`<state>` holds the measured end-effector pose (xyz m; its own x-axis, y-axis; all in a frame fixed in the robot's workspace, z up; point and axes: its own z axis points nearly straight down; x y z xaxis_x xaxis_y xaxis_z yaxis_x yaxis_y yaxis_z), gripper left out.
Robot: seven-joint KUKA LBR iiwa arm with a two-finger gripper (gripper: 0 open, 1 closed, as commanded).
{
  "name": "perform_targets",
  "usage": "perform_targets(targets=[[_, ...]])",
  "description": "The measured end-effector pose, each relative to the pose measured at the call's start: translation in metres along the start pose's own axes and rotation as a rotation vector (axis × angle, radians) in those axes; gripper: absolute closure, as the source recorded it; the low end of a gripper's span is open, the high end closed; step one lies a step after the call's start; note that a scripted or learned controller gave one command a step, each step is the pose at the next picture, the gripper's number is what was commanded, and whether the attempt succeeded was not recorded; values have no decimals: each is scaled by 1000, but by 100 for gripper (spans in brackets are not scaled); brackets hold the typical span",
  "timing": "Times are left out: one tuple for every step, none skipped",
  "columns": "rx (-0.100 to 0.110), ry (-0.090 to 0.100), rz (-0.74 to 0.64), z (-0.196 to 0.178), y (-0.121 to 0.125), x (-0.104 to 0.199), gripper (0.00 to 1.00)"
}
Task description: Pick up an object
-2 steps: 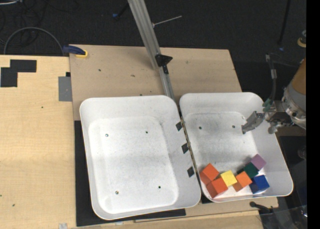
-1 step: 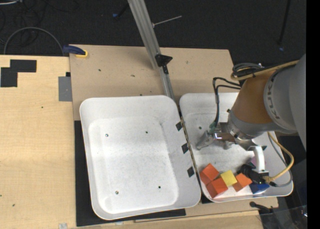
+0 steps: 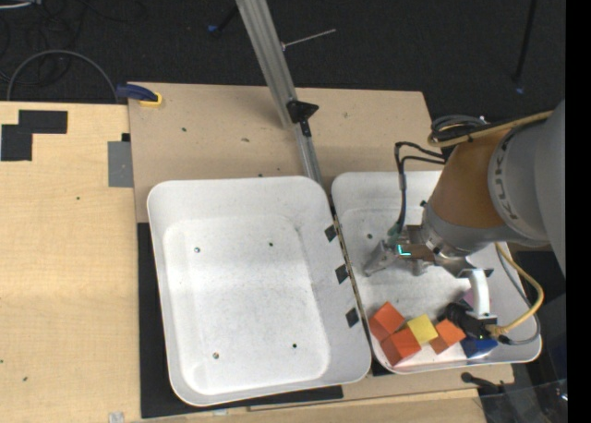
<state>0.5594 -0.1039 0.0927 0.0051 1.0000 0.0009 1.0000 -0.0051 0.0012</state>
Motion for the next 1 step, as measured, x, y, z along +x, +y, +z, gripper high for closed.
perform_targets(targets=[[1, -1, -3, -51, -25, -8, 0]])
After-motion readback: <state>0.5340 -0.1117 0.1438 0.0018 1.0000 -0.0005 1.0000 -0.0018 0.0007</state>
